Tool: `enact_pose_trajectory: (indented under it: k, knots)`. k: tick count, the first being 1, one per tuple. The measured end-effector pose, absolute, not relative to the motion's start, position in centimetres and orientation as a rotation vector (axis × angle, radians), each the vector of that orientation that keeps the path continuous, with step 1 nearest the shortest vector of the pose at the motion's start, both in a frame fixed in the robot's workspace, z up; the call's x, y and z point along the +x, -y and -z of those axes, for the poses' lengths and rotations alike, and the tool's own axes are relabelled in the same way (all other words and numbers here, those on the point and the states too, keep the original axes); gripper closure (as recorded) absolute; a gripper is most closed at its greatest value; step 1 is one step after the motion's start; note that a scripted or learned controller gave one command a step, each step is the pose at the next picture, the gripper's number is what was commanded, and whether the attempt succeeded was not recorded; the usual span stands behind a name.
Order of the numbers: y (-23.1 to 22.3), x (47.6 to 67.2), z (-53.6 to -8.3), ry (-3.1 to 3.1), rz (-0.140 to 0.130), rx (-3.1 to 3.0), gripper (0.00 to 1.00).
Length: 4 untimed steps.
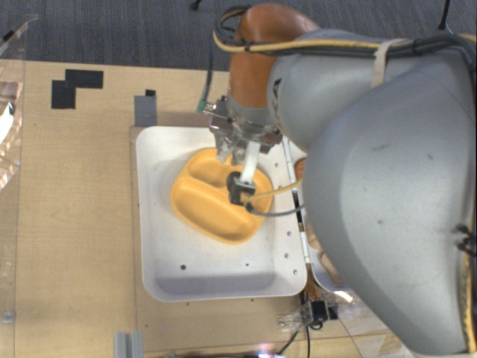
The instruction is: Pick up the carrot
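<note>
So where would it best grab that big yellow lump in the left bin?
Probably from straight above, pinching the yellow lump across its shorter width. It lies flat, long and rounded, and the white bin has raised walls around it that would hinder any approach from the side.

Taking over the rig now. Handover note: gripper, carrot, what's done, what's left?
Gripper: down over the left bin, at the yellow lumpy object; no grasp confirmed.
Carrot: an orange sliver just past that bin's right rim, mostly hidden by the arm, may be it; cannot tell.
Done: nothing confirmed.
Left: locate the carrot, grasp it, lift it.
</note>
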State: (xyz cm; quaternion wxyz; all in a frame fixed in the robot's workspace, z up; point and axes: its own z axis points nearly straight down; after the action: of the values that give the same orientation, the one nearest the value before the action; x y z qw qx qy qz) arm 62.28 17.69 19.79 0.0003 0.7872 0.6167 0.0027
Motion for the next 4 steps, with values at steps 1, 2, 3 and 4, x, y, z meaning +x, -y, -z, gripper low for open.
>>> enact_pose_trajectory:
  k: [1, 2, 3, 4]
  knots:
    - [-17.5, 62.2, -19.7, -1.936, -0.003, 2.473, 0.0]
    - [-17.6, 61.7, -11.6, -2.265, -0.039, 2.159, 0.0]
    - [-19.5, 62.4, -10.7, -2.192, -0.016, 2.223, 0.0]
    - [-19.3, 62.7, -12.0, -2.189, -0.03, 2.207, 1.0]
